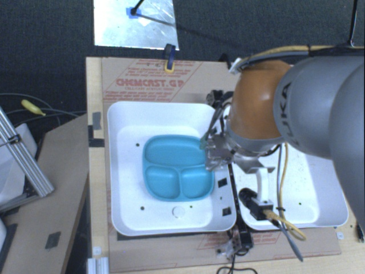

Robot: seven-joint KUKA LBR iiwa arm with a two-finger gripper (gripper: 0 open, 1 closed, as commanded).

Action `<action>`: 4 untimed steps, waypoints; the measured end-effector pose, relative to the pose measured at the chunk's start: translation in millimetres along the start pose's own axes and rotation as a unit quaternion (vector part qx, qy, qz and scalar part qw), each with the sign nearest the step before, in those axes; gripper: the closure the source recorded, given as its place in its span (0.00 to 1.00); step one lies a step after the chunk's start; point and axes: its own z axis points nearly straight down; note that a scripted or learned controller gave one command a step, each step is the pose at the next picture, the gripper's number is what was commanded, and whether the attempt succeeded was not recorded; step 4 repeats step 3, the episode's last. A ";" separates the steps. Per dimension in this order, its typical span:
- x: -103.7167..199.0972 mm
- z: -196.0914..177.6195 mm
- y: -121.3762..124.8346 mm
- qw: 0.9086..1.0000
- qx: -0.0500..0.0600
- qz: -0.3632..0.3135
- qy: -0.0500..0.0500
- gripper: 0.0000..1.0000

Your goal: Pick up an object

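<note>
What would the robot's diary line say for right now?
arm: over bins' divide | gripper: at blue tray's right edge | tray: in left bin | grasp: unconfirmed

My arm (319,104) is smooth grey with dark lettering at nine o'clock; a glossy orange band (256,104) rings my wrist, and yellow cables (283,170) trail at six o'clock.

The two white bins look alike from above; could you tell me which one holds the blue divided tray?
The left bin holds the blue divided tray. The right bin lies mostly under the arm, with no blue tray on its visible floor.
</note>
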 end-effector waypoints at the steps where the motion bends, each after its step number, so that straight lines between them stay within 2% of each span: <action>1: -16.7 -98.0 50.9 1.000 -0.009 0.000 0.000 1.00; 2: 75.8 -156.3 45.2 1.000 -0.006 -0.005 0.002 1.00; 3: 89.6 -269.8 23.6 1.000 -0.009 -0.002 0.003 1.00; 4: 89.6 -269.8 23.6 1.000 -0.009 -0.002 0.003 1.00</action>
